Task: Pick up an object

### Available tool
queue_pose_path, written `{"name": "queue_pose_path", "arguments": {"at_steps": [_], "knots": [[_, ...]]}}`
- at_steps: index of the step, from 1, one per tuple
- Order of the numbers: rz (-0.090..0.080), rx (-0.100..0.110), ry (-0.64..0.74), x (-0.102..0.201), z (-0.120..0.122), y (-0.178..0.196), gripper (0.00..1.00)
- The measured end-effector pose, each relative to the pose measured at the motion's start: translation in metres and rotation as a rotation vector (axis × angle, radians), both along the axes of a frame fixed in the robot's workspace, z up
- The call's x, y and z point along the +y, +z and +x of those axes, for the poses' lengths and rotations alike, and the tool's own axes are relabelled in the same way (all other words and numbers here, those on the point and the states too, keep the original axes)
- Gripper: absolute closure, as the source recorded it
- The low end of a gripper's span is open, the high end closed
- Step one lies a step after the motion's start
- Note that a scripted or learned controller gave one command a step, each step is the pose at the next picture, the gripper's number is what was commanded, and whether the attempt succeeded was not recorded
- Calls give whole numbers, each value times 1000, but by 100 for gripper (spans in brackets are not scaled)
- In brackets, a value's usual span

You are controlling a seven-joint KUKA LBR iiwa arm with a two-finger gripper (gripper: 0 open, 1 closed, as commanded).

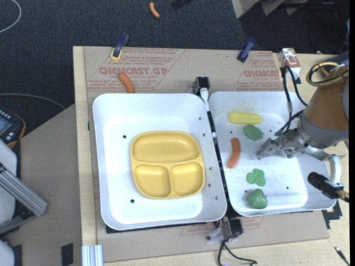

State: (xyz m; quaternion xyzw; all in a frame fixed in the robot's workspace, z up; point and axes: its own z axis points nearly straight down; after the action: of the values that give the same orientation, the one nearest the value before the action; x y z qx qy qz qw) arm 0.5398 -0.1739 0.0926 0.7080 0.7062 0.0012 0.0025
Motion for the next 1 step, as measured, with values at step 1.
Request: {"name": "queue_pose_path", "arguments": {"at_steps": [1], "knots": [[2, 7, 2, 0, 0, -8, 0]]}}
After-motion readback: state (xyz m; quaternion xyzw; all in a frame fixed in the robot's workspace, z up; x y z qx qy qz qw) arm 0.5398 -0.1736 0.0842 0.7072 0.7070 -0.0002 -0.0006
